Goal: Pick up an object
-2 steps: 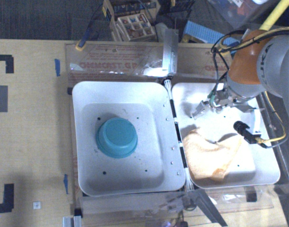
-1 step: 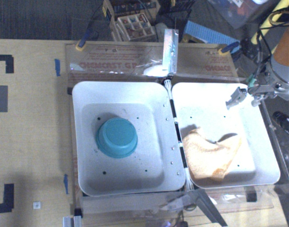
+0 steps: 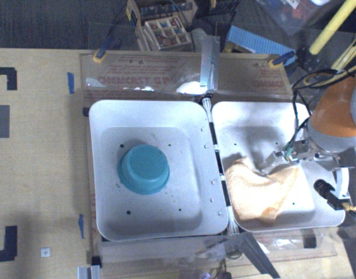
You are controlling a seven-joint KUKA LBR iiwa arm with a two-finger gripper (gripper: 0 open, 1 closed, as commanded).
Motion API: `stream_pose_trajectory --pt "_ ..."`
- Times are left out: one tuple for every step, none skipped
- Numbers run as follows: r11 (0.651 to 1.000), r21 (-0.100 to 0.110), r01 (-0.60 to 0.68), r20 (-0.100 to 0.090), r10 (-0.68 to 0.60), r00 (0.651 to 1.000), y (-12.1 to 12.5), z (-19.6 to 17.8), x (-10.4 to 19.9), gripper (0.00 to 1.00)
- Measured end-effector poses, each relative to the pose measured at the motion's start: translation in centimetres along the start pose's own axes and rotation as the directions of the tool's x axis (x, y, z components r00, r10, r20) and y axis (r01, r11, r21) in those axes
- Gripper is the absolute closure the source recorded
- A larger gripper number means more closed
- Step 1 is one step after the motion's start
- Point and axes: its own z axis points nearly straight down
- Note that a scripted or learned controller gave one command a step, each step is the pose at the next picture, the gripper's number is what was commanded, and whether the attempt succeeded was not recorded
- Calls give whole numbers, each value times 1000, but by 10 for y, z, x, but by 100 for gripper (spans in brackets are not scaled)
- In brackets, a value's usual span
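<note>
My arm (image 3: 335,121) enters from the right, its orange band above the right bin (image 3: 248,121). My gripper (image 3: 273,160) sits low over that bin, near its middle, pointing left toward the divider between the bins.

Gripper state: cannot tell. The tip is small and blurred against the white floor, and I cannot say that anything lies between its parts.

Right bin contents: one pale yellow cloth (image 3: 260,192), crumpled, lying on the floor in the front-left part of the bin. Its upper edge runs just beside and below the gripper tip; contact cannot be confirmed.

Left bin (image 3: 108,121) contents: one teal bowl (image 3: 144,168), turned upside down, resting left of the bin's centre, well apart from the gripper.

Both bins stand side by side, touching along the centre line on the bench (image 3: 32,156)
</note>
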Motion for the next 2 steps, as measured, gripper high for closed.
stream_pose_trajectory --pt "999 0 -37 1 37 999 22 0 -5 0" --pt "997 1 75 -2 -75 997 31 0 40 0"
